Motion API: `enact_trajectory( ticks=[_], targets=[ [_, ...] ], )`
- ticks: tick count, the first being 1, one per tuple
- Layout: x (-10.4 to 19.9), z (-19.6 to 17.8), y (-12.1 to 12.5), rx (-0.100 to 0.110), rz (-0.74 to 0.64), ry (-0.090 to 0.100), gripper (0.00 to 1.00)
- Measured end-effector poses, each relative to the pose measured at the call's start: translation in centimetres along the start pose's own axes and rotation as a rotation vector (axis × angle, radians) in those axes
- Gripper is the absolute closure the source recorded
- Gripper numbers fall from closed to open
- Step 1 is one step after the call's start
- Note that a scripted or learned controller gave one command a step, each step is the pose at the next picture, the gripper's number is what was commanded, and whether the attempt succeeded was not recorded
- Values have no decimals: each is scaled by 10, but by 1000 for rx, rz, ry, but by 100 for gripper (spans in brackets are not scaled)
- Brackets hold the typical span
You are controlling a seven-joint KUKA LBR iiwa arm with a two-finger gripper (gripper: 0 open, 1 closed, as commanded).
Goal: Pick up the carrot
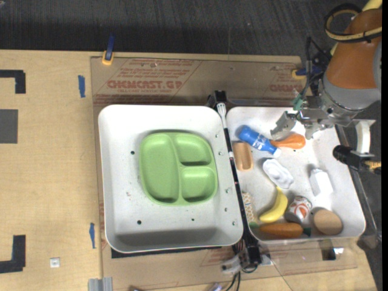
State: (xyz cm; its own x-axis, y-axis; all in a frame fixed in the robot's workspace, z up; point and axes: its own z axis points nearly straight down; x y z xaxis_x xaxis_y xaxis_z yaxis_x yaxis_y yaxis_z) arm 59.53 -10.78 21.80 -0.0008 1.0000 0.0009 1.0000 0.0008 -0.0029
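Carrot [291, 142] lying left-right (tip hidden), tool [301, 125] above it, grip unclear

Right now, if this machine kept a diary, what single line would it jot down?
task: pick up carrot | gripper: above right bin, far end | orange tapered carrot: lying in bin just below gripper, beside blue bottle | grasp: not confirmed

Probably a robotics lab: taped plywood bench [48, 162], twin white bins [115, 180], clamps [108, 49] and cabling.
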Motion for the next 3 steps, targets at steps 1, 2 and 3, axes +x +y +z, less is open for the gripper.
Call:
enact_trajectory(
  ticks=[1,2,3],
  targets=[
    [-71,85,45,2,131,-4,0],
    [-95,129,76,13,240,30,0],
    [-95,128,43,-8,356,23,0]
  ],
)
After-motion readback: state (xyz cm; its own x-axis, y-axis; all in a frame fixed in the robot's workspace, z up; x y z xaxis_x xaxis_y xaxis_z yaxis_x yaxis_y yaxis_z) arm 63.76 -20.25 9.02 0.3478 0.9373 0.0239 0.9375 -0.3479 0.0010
